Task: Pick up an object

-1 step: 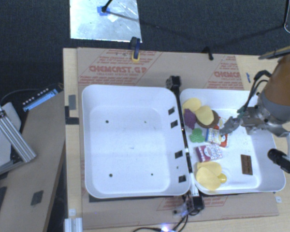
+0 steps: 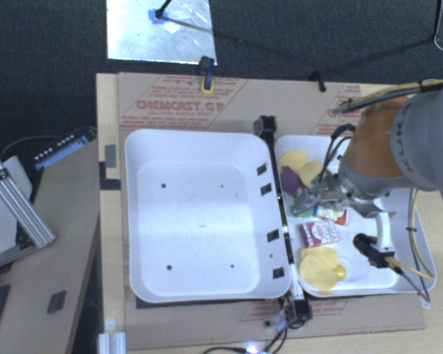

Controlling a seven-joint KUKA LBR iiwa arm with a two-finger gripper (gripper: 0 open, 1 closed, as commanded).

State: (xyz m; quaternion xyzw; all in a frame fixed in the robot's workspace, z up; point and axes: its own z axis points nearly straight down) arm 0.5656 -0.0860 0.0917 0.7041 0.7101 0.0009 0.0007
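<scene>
Pincer low in right bin, amid objs; spread or pressed together: cannot tell, nothing seen pinched.
Arm in from right, wrist tilted down, judged lining up a grasp. Purple soft-looking piece just beside tip; pale yellow rounded pcs behind; red/white printed packet near, below; glossy yellow cup-like obj further below. Left bin smooth white, shallow, well apart.
</scene>
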